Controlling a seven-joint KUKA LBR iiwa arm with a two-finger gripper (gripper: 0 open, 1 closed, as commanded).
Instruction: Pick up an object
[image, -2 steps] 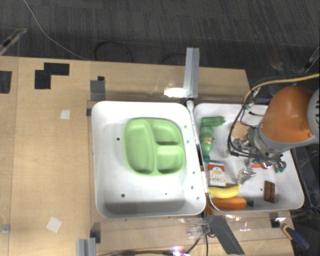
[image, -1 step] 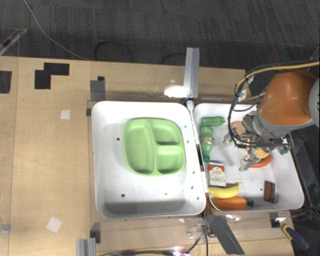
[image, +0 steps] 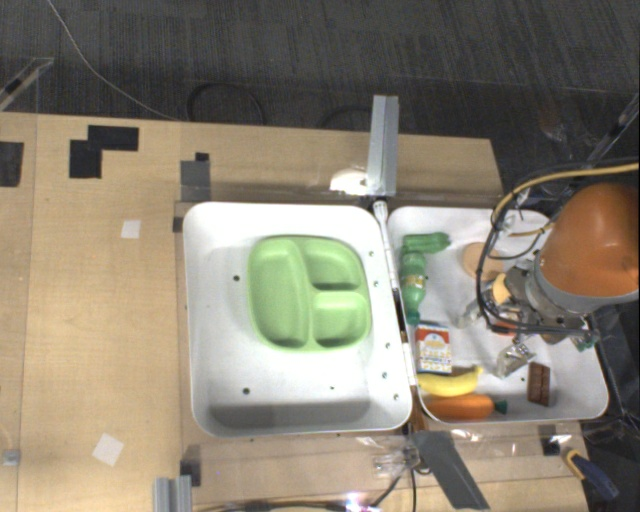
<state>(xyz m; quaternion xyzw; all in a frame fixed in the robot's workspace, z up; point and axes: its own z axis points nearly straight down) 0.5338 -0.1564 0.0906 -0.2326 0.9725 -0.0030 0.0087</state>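
The right bin (image: 600, 400) holds several small items. A green bottle (image: 414, 272) lies along its left side, with a small red and white carton (image: 433, 349) below it. A yellow banana (image: 449, 382) and an orange carrot (image: 464, 407) lie at the front edge. A brown block (image: 539, 384) sits at the front right. A tan round piece (image: 473, 259) lies near the back. My gripper (image: 513, 360) hangs over the bin's right half, just left of the brown block; its fingers are too small and cluttered to read.
The left bin (image: 210, 400) carries a green divided plate (image: 306, 291). A grey post (image: 383, 145) rises behind the seam between the bins. Cables loop around the arm's orange band (image: 598, 240) over the right bin's back corner.
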